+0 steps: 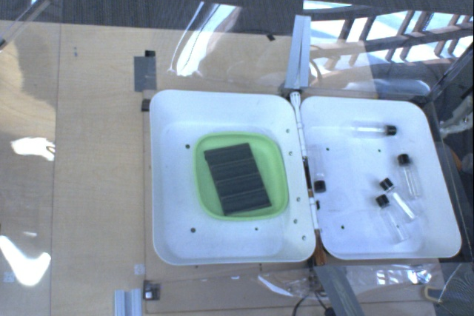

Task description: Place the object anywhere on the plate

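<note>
A square lime-green plate rests in the middle of the left white bin. A dark grey ridged rectangular block lies flat on the plate, turned slightly, within its rim. In the right white bin lie several small clear vials with black caps: one near the back, one at the right, two close together toward the front right, and a small black-capped piece by the left wall.
A grey metal post stands behind the seam between the bins. A small dark bracket sits on the wooden bench behind the left bin. Cables and clear film lie at the front edge.
</note>
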{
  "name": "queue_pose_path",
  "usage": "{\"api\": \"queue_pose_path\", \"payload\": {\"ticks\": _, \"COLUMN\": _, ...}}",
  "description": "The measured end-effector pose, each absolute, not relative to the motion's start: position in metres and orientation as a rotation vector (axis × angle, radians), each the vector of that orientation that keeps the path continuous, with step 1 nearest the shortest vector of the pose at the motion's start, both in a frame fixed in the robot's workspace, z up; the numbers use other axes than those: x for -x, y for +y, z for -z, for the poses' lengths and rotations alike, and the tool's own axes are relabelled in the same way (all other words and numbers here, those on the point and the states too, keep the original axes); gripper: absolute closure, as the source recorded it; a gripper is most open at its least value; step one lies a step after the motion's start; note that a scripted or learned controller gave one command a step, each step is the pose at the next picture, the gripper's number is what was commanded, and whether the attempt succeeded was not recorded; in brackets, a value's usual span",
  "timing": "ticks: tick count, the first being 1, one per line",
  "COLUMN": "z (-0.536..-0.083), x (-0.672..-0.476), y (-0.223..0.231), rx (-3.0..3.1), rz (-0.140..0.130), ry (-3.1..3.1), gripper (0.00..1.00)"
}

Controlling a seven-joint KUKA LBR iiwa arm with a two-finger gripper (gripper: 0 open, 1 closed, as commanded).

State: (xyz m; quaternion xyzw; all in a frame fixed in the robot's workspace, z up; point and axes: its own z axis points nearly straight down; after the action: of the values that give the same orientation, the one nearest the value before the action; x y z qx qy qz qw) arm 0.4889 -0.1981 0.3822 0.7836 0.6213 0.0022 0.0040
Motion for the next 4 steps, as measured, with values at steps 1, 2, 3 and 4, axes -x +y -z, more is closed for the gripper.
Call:
{"api": "queue_pose_path", "payload": {"ticks": 1, "z": -0.387, "x": -0.489, "y": -0.2, "rx": -2.558, "rz": -0.006, "ry": 1.809, "gripper": 0.0}}
{"api": "queue_pose_path", "payload": {"ticks": 2, "z": -0.433, "x": -0.489, "y": -0.196, "rx": -2.624, "rz": -0.012, "ry": 1.704, "gripper": 0.0}}
{"api": "queue_pose_path", "payload": {"ticks": 3, "z": -0.436, "x": -0.489, "y": -0.199, "rx": -2.715, "rz": -0.011, "ry": 1.558, "gripper": 0.0}}
{"api": "queue_pose_path", "payload": {"ticks": 4, "z": -0.436, "x": -0.489, "y": -0.194, "rx": -2.796, "rz": -0.011, "ry": 1.41, "gripper": 0.0}}
